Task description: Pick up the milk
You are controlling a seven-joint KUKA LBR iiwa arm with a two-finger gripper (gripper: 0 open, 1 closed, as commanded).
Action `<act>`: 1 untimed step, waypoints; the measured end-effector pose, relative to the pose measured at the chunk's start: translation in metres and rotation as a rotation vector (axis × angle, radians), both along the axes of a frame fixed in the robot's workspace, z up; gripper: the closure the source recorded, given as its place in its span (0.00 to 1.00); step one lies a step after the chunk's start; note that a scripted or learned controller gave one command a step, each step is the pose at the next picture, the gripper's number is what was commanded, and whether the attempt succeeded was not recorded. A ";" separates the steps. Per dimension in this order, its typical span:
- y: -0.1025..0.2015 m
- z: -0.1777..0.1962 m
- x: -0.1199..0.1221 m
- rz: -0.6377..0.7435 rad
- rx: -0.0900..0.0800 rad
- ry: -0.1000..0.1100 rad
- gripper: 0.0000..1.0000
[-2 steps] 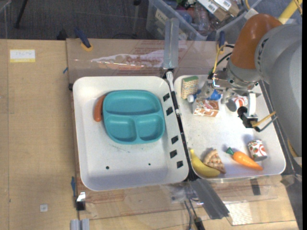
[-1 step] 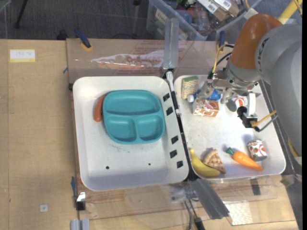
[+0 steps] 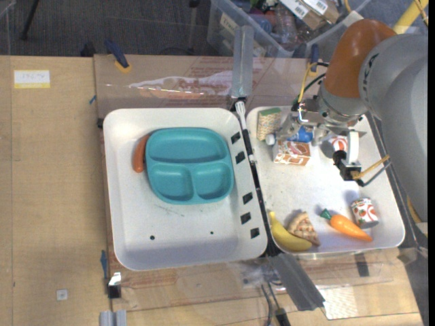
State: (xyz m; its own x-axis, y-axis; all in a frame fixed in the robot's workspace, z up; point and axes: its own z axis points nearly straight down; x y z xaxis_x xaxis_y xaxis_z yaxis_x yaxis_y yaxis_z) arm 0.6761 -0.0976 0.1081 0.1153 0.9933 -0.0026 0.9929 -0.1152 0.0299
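The arm reaches over the right bin point(image 3: 391, 202), its gripper point(image 3: 299, 129) hanging low above the milk carton point(image 3: 293, 152), a small white and red-brown box lying flat on the bin floor near the bin's far left part. Whether the gripper is spread or pressed together cannot be told from this view, since the wrist hides it. Just beyond the carton lies a yellowish packet point(image 3: 269, 122), and a red and white can point(image 3: 338, 144) lies beside it toward the right; a banana point(image 3: 284, 233), a slice of pizza point(image 3: 304, 227), a carrot point(image 3: 346, 225) and a small patterned can point(image 3: 364, 211) lie well apart along the near edge. The left bin point(image 3: 129, 236) bears a teal divided plate point(image 3: 188, 164) with a sausage point(image 3: 140, 156) at its side. A sound grasp likely calls for centring over the carton, descending straight, and closing across its narrower side, clear of the packet and the can.
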 end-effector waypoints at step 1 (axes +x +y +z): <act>0.002 -0.010 -0.002 0.009 0.006 0.006 0.00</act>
